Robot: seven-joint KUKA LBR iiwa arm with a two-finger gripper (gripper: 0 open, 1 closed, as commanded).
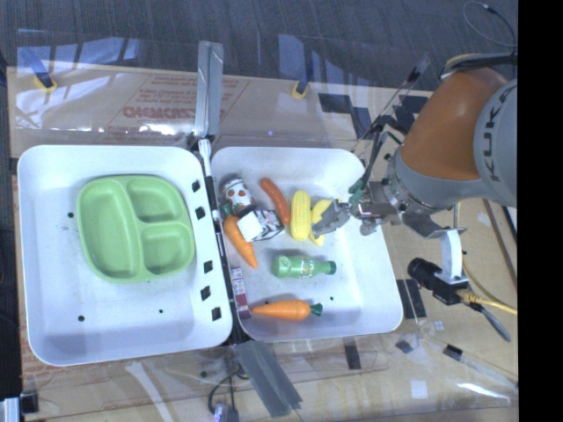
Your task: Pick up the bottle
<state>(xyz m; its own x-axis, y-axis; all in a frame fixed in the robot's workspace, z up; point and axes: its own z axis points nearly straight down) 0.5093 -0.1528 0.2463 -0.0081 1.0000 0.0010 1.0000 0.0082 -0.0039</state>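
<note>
The bottle [302, 266] is small and green with a pale label. It lies on its side in the right bin [374, 301], cap pointing right, just below the bin's middle. My gripper [328, 221] hangs over the right bin, above and slightly right of the bottle and apart from it. It is close against a yellow banana [320, 208] and a yellow corn cob [301, 214]. Nothing shows held in it.
The right bin also holds an orange carrot [281, 309] near the front, a second carrot [240, 241], a third [275, 200], a white block [255, 226] and a small red-and-white can [234, 192]. A green divided plate [136, 227] sits in the left bin [44, 323].
</note>
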